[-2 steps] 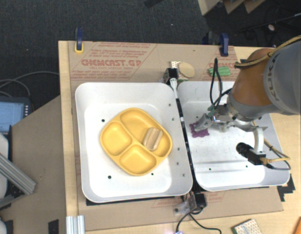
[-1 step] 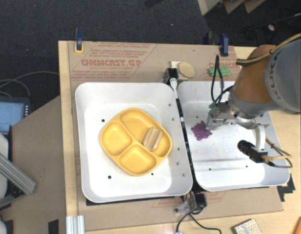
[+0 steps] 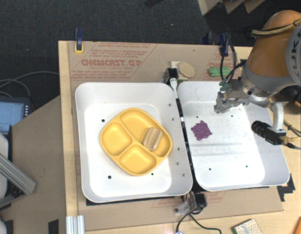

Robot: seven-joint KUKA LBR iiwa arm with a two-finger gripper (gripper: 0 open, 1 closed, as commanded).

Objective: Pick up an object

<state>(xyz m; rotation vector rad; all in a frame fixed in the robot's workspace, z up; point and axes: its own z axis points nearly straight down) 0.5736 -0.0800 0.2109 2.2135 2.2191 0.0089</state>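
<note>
A small purple lumpy object (image 3: 201, 129) lies on the floor of the right white bin (image 3: 238, 172), near its left side. My gripper (image 3: 223, 105) hangs over the back of that bin, up and to the right of the purple object and apart from it. Nothing shows between its fingers. In the left white bin (image 3: 91, 130) sits a yellow divided plate (image 3: 123, 139), and a tan cylindrical piece (image 3: 152, 138) rests in the plate's right compartment.
The grey and orange arm (image 3: 274, 57) reaches in from the upper right. A black cable fitting (image 3: 265, 131) hangs over the right bin's right side. A green item (image 3: 217, 72) and a tan disc (image 3: 187, 70) lie on the cardboard behind the bins.
</note>
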